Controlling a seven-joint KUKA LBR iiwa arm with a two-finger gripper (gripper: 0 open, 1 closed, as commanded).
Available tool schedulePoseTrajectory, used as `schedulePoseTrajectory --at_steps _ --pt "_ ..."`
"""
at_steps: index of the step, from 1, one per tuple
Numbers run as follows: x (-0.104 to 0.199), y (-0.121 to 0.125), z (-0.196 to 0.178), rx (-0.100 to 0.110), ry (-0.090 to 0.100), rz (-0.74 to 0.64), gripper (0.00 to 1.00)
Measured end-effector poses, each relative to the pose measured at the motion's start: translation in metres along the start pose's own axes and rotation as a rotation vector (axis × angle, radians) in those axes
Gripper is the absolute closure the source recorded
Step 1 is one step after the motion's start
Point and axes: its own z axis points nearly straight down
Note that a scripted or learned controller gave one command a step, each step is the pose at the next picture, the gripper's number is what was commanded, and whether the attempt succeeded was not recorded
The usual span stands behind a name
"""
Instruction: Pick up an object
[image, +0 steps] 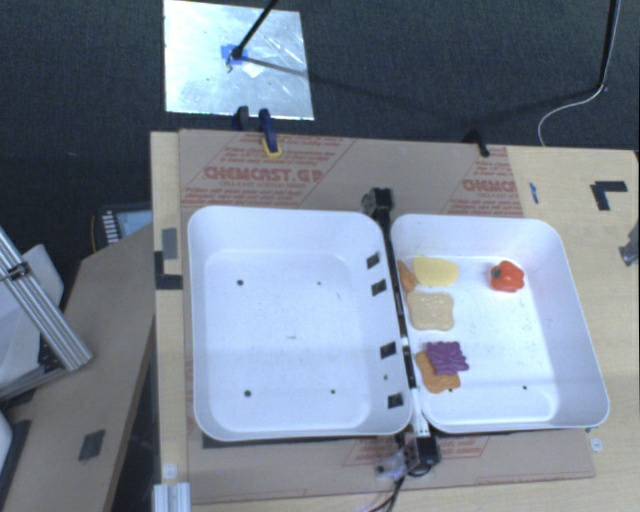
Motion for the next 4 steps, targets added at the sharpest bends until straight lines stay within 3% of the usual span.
schedulePoseTrajectory --at_steps 1,2,3,4 --pt "0.03 -0.014 0.059 0.005 0.004 -0.011 1.0" --pt "0.02 -0.013 -0.119 -0.019 -0.005 -0.009 1.0" --pt "0.089 0.049 -0.025 0.007 0.005 -0.017 1.0" --pt "0.187 0.044 0.005 0.004 0.006 -0.02 1.0"
